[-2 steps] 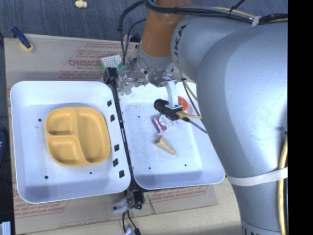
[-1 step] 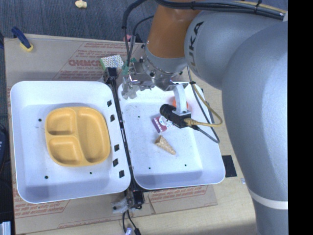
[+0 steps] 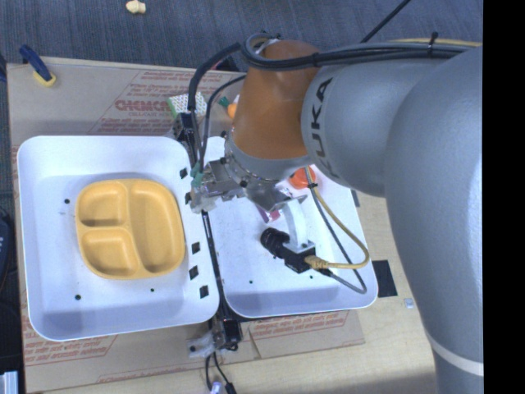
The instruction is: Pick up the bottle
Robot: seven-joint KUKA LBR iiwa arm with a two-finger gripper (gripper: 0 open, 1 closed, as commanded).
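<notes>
The white bins [image 3: 49, 220] are smooth plastic with a soft shine. The yellow tray [image 3: 130, 228] is plastic too — duller, matt. Brown cardboard [image 3: 107, 89] looks flat and papery. The arm [image 3: 410, 138] is glossy — grey shell, orange band [image 3: 275, 97]. The gripper [image 3: 211, 192] looks like dull metal.

One camera overhead, slanting down, seemingly close, on both bins [image 3: 107, 310]

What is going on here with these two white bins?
The grey robot arm with the orange band reaches over the right shallow white bin, its gripper low near the wall between the bins. A yellow divided plastic plate lies in the left white bin. The arm covers much of the right bin, so whether it holds the bottle is hidden.
</notes>
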